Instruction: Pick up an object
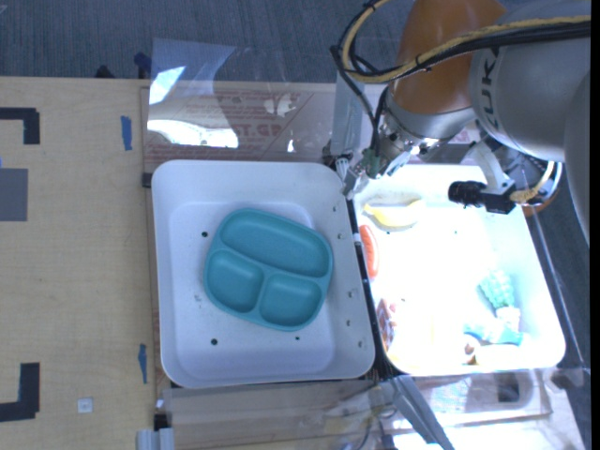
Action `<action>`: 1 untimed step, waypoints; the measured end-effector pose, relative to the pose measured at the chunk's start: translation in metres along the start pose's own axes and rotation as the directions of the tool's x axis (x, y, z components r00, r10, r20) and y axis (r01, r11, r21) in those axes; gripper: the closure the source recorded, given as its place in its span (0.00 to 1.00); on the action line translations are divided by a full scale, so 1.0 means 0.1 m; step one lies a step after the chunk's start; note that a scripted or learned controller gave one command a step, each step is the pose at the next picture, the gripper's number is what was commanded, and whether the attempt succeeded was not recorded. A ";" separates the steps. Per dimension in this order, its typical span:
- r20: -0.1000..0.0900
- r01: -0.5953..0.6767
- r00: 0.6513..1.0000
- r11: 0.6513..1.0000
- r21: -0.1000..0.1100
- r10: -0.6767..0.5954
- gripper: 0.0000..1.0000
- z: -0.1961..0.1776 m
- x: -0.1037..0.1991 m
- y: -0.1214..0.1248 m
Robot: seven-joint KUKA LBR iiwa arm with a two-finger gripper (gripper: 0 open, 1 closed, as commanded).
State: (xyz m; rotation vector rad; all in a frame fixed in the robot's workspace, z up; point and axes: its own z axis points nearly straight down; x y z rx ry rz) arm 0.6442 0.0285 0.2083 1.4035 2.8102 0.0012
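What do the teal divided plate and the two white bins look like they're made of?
The teal plate looks like moulded plastic, matt, with soft rounded compartment walls. The left bin looks like smooth white plastic with rounded corners and a faint sheen. The right bin is too glare-washed to judge, probably the same.

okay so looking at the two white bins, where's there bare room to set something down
Left bin: the teal divided tray takes the middle, leaving bare strips along the left wall and near edge. Right bin: glare-washed, but the centre looks bare between the yellow item and blue items; its far end is crowded by the arm.
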 end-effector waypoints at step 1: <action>0.000 -0.601 0.799 0.799 0.005 0.601 1.00 0.24 0.01 -0.25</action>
